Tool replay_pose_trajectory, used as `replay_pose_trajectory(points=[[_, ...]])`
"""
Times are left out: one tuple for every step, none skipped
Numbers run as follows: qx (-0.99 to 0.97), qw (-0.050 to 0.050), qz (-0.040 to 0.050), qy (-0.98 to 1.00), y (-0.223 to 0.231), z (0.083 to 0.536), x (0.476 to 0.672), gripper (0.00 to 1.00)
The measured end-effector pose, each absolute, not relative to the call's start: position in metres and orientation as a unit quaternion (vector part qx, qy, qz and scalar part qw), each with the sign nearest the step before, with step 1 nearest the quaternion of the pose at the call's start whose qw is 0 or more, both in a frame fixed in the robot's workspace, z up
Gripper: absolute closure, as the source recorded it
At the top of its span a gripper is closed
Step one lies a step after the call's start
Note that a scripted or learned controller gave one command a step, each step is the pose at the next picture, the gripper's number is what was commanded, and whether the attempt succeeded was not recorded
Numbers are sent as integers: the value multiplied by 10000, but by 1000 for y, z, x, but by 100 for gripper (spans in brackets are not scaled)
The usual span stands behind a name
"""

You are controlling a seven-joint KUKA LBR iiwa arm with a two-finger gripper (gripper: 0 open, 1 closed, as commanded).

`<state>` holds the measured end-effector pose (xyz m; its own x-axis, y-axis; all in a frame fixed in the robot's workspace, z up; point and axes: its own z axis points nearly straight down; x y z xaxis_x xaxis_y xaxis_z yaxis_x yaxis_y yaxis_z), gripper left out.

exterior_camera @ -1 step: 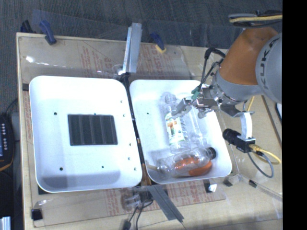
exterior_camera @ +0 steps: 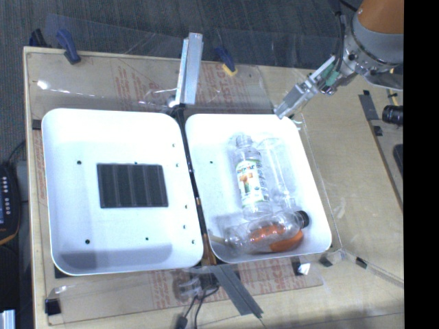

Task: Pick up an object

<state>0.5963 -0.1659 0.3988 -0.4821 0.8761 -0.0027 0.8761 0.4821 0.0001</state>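
The right bin holds clear plastic bottles. One with a white, orange and green label lies lengthwise in the middle, and a plain clear bottle lies against its right side. Across the bin's front lies a third bottle with orange inside and a black cap at its right end. My gripper hangs at a slant over the back right corner of this bin, above the rim and apart from the bottles. Nothing shows in its grasp.
The left bin has a dark ribbed rectangle on its floor. A metal bar stands behind the seam between the bins. Blue clamps grip the back edge of the clear sheet.
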Motion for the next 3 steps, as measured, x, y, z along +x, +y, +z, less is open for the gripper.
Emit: replay_pose_trajectory(points=[[4172, -17, -8, 9088, -145, 229, 584, 0], [4951, 46, 3, 8688, -188, 145, 585, 0], [4843, -1, -2, 8749, -201, 112, 582, 0]])
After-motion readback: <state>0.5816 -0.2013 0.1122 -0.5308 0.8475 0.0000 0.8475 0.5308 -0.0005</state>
